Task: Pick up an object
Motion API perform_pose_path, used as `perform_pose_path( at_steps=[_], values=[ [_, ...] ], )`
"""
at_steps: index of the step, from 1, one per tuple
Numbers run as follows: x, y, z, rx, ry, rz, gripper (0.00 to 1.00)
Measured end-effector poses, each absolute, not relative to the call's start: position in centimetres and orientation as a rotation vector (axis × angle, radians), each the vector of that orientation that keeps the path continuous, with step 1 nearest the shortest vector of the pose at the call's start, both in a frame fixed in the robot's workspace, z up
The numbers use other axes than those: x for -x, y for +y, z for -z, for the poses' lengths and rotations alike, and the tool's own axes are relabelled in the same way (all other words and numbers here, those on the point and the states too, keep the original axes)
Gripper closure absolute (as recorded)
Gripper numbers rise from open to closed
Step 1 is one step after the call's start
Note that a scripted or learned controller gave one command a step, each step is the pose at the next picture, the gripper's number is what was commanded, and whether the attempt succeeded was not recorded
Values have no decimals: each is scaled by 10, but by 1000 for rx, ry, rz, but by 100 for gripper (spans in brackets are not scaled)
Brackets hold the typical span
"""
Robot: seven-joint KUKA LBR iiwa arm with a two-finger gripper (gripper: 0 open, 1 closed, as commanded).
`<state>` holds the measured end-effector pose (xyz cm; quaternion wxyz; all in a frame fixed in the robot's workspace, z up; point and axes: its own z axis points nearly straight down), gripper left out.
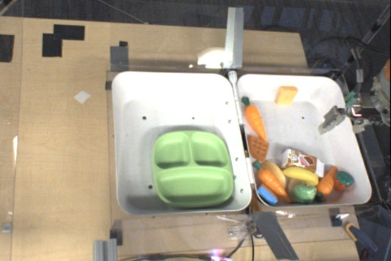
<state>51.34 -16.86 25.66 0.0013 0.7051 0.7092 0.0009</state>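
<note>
Hand (pixel 335 119): over right bin's (pixel 317 84) right edge.
Toy food pile (pixel 293 177): near the hand, in that bin's front.
Divided tray (pixel 193 168): far left of hand, in left bin (pixel 131 131).

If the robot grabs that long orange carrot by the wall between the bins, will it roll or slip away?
The carrot looks round and tapered, so it would probably roll sideways if nudged. Its smooth, shiny look suggests hard toy plastic, likely light and stiff. The narrow tip might slip from the gripper; the thicker end seems safer.

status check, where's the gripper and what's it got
Gripper at right bin's right edge, nothing seen in it. Toy food piled at bin's near side, carrot and yellow block apart. Green tray in left bin.
</note>
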Motion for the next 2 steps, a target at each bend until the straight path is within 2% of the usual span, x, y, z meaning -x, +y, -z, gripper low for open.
perform_pose_path(
  at_steps=[1, 2],
  values=[
    [-599, -162, -122, -2105, 2330, -2, 0],
    [-599, -162, -122, -2104, 2329, -3, 0]
  ],
)
